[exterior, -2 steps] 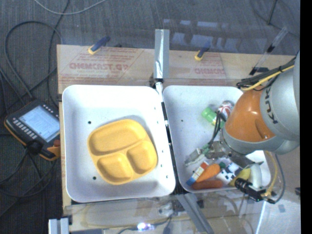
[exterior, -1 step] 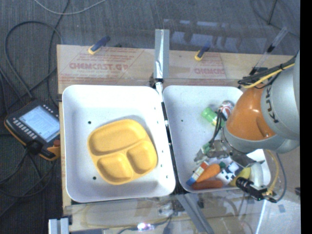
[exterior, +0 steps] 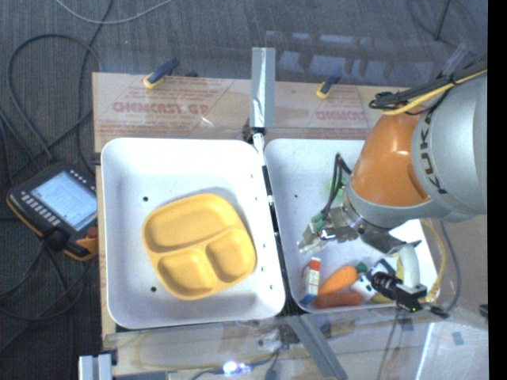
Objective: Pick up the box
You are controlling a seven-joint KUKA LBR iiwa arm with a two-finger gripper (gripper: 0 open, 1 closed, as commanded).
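A small white box (exterior: 312, 275) with a red end lies near the front edge of the right bin (exterior: 297, 184). It stands on end beside an orange carrot (exterior: 339, 279). My gripper (exterior: 314, 234) hangs over the right bin, just above and behind the box, under the orange wrist band. From this view I see nothing held in it. The arm covers much of the bin's right half.
A yellow divided plate (exterior: 200, 245) lies in the left bin (exterior: 127, 165). A reddish-orange piece (exterior: 341, 298) and a small blue thing (exterior: 306, 298) sit in front of the carrot. The wall between the bins runs just left of the box.
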